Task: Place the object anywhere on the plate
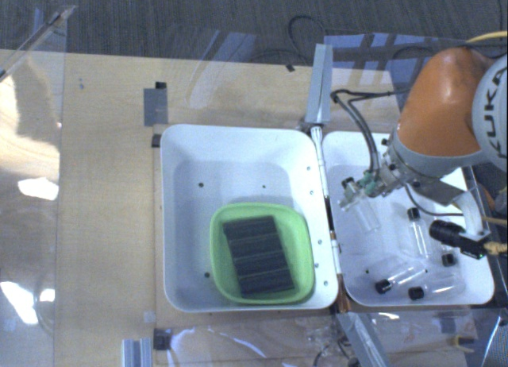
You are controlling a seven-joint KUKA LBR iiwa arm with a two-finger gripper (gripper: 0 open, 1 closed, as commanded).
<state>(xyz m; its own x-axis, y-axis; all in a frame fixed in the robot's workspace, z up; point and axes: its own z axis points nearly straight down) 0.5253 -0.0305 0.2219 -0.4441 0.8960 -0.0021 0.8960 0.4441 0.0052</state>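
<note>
A green square plate (298,230) lies in the front part of the left bin (182,198). On it rests a dark grey ridged rectangular object (258,256), lying flat near the plate's middle. My gripper (355,188) hangs over the left part of the right bin (476,286), below the arm's orange band (440,103). It is well apart from the plate and the dark object, on the other side of the wall between the bins.
Several clear vials with black caps lie in the right bin, one (398,276) near the front, one (417,234) in the middle and one (363,216) just below the gripper. Cables (361,115) loop above the wrist. A metal post (319,87) stands behind the bins.
</note>
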